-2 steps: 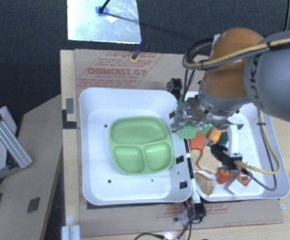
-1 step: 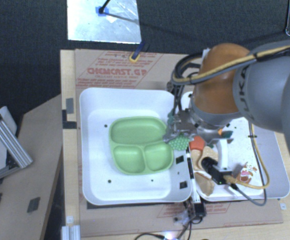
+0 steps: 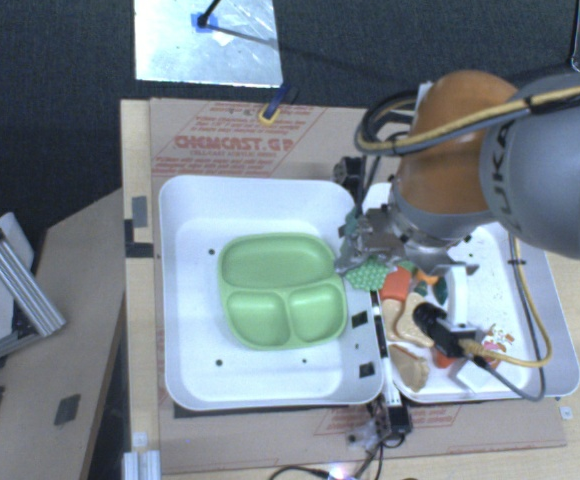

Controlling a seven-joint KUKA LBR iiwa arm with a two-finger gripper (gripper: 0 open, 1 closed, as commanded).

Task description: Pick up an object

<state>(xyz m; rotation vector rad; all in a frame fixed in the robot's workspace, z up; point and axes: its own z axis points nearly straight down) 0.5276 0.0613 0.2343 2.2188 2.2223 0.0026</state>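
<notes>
Dark carpet surrounds the tabletop, where a printed cardboard sheet lies under two white bins. Small items crowd the right bin's left side: a green dotted piece, an orange piece just beside it, and a tan curved piece nearer the camera. The end effector hangs over the green dotted piece at the wall between the bins; whether it is spread or pinching anything cannot be told. The left bin holds a green divided plate.
</notes>
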